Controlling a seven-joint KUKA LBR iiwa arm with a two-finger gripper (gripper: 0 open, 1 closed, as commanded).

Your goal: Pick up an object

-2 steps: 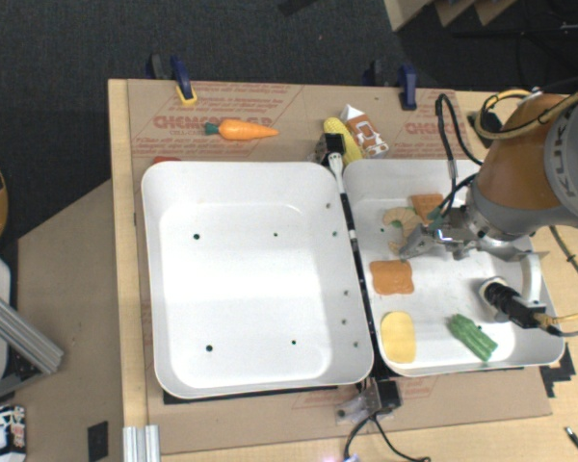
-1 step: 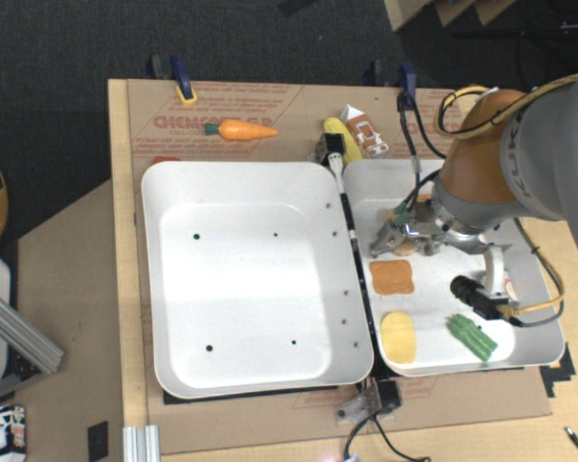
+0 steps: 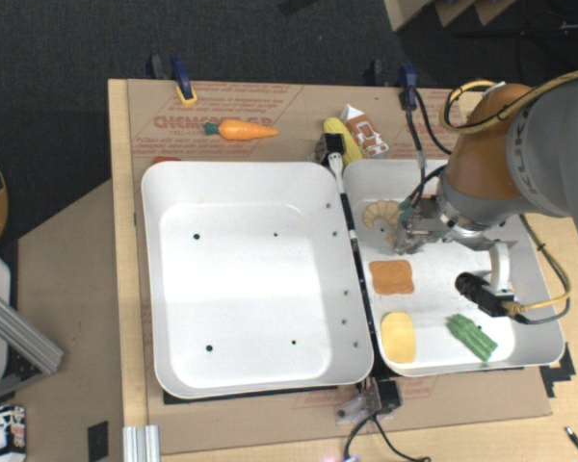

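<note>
Your hand (image 3: pixel 407 231) sits low in the right bin (image 3: pixel 539 292), near its 10 o'clock corner, right beside a pale croissant-like piece (image 3: pixel 379 213); you cannot tell from here if it is apart or together. At 6 o'clock of the hand lie an orange-brown slab (image 3: pixel 392 277) and a yellow piece (image 3: pixel 398 336). A green item (image 3: pixel 471 338) rests toward 5 o'clock. A carrot (image 3: pixel 241 131) lies on the counter (image 3: pixel 125 258) beyond the left bin (image 3: pixel 173 195).

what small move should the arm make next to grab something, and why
Probably ease the pincer a little further down at the tan croissant-like pastry in the right bin. It sits right beside that piece, nearer than the brown toast slice.
</note>
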